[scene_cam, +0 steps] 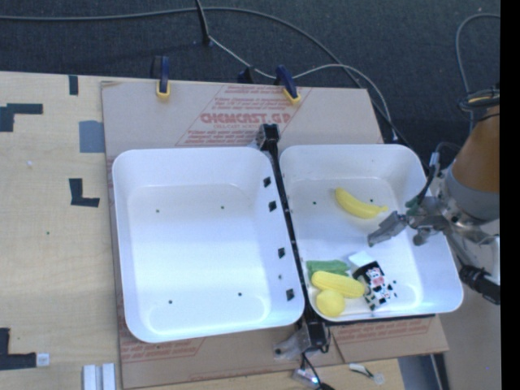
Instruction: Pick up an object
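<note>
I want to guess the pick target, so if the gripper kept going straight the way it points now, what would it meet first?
Probably bare floor of the right bin. The gripper points left, passing below the banana and above the green and yellow toys. Its height is unclear.

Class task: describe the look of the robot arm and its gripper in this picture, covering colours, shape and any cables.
The arm is bulky and rounded, with an orange band above a grey wrist section. Its gripper is dark grey metal with slim fingers. Thin dark cables run beside the wrist.

Glossy white plastic bins (195, 165), yellow plastic banana (359, 204)
</note>
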`<state>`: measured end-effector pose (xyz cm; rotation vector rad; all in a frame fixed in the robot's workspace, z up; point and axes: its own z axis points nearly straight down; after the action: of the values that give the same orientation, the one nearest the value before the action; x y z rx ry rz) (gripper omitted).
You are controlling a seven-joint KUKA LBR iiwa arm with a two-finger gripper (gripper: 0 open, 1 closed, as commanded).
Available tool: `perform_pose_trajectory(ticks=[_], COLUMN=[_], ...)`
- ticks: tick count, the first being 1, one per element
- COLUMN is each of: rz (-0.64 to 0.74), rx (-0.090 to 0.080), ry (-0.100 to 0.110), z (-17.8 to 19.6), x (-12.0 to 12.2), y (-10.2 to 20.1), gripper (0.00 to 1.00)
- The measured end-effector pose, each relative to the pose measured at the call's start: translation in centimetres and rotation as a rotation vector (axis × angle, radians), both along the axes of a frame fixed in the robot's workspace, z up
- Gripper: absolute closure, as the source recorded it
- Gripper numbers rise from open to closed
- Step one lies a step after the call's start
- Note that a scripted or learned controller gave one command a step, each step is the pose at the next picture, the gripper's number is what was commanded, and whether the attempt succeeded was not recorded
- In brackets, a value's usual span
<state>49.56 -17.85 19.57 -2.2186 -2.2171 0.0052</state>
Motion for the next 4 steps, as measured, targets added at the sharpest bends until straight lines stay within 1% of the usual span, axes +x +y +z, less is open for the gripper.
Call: perform_pose_trajectory(ticks=[1,2,3,4], rz=[0.001,0.002,0.001,0.001], rx=[-0.001,0.000,-0.001,-0.002], ry=[-0.005,0.000,-0.003,-0.008], z=[0.2,-5.7,-10.9,-9.6], x=[0.1,-0.1,-0.2,-0.1], y=[0.0,0.8,0.9,0.9], gripper=[0.00,0.00,0.00,1.00])
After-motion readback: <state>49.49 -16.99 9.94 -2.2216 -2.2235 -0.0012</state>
